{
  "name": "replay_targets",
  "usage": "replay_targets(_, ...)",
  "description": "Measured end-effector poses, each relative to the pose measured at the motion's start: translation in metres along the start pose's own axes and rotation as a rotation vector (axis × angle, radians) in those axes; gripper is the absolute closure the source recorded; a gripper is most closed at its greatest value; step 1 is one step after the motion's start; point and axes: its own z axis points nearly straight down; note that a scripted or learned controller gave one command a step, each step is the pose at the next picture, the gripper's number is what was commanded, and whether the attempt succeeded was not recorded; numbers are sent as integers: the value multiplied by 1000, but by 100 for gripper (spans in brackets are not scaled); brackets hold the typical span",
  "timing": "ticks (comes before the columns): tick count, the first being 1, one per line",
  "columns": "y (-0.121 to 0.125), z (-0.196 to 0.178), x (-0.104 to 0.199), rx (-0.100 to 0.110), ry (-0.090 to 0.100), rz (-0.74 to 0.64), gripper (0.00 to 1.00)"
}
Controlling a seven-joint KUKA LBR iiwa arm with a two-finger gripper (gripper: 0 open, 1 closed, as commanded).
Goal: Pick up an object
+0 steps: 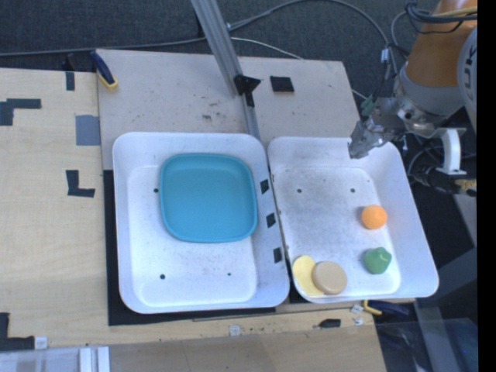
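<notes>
Claw (361,147) sits at the far right corner of the right bin (403,178), over the rim area, pointing down and left. Nothing visible between its fingers; how far open they are can't be told, the tip is dark and small against the bin wall. Arm (438,60) comes in from the upper right, orange band above the grey wrist, cables looping beside it.

Right bin holds four things, all toward its near side, well apart from the claw. Orange ball (373,217) near the right wall, about mid-depth. Green piece (377,260) just nearer than the ball, same side. Tan disc (329,277) at the near left corner, lying on top of a yellow piece (304,273) and touching it. Bin floor has dark scuffs and speckles.

Left bin (132,208) touches the right bin along the middle edge. Blue plate (208,197) lies flat in it, squarish with rounded corners, toward the far side of the bin.

Both bins rest on a tabletop (155,84) of pale board. A grey metal bar (221,33) runs at a slant from the top down to the gap between the bins. Blue and yellow clamp (104,70) at the board's far left corner. Dark tape bits on the wood panel (46,208) at left.
</notes>
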Motion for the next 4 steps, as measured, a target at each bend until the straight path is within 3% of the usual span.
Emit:
replay_targets(1, 0, 0, 0, 5, 1, 0, 100)
replay_targets(4, -43, 30, 150, 6, 2, -5, 100)
